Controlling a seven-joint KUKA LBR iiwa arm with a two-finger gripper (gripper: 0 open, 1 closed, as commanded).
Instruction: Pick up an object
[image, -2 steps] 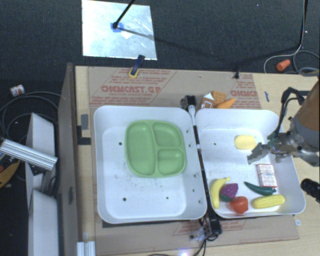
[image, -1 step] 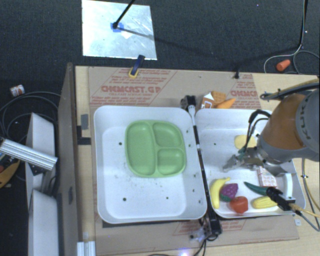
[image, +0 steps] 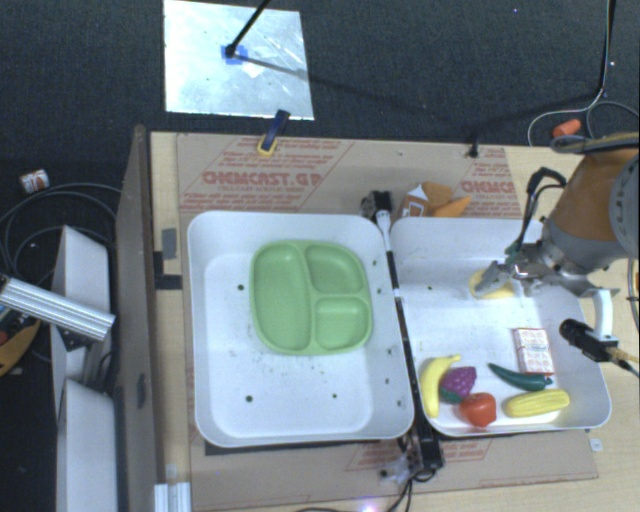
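Note:
In the right bin (image: 440, 250), my gripper (image: 493, 283) is low over the floor in the bin's upper right part. A small yellow object (image: 497, 292) lies right at its tip, partly hidden by it. Along the bin's front lie a yellow banana (image: 435, 378), a purple grape bunch (image: 460, 381), a red fruit (image: 479, 408), a dark green chili (image: 520, 377) and a yellow corn cob (image: 537, 403). Below and to the right of the gripper stands a small red and white box (image: 532, 350).
The left bin (image: 225, 300) holds a green divided plate (image: 309, 297). A black divider (image: 397, 300) runs between the bins. Orange and white bits (image: 432, 201) lie on the cardboard behind the right bin.

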